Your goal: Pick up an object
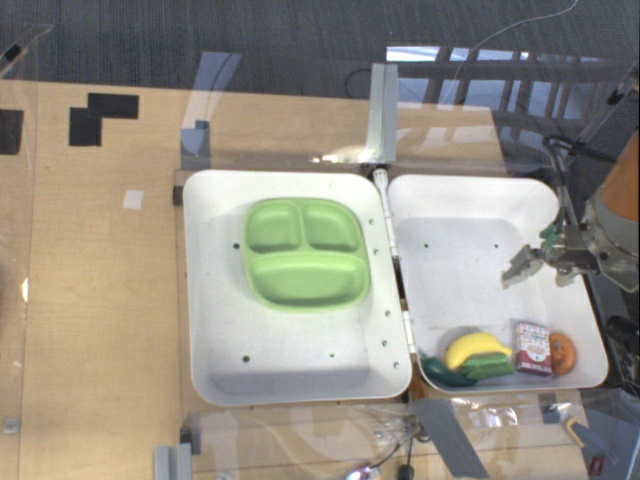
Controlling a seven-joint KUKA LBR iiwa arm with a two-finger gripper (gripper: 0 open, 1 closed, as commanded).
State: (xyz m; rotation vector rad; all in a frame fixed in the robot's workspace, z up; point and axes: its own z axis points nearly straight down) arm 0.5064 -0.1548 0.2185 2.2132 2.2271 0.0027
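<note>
The fingers (520,266) are standing apart, spread moderately wide, with bare white bin floor showing between them. They are gripping nothing. One finger is pointing down and to the left; the other is sitting closer to the wrist, near the bin's right wall.

The gripper (540,276) is hanging over the right half of the right bin (450,218), about midway between its far and near edges. No object is lying under it. The arm (615,203) is entering from the right, over the right rim of that bin, with its orange band showing at the frame edge.

The candidate objects are lying together along the near edge of the right bin, toward its near right corner and apart from the gripper:
- The banana (475,348), yellow, is resting on top of a green vegetable (465,370), which is lying lengthwise against the near wall.
- The carton (532,348), small with a red and white print, is standing just right of the banana and touching or nearly touching the vegetable's end.
- An orange item (562,352), round, is sitting just right of the carton, closest to the near right corner. Its type cannot be made out.

The left bin (200,298) is adjoining the right bin along a shared middle rim. A green plate (303,253) with three compartments is lying flat in it, nearer the far edge than the near edge, well apart from the gripper.

Both bins are resting on the wooden bench (90,268).
</note>
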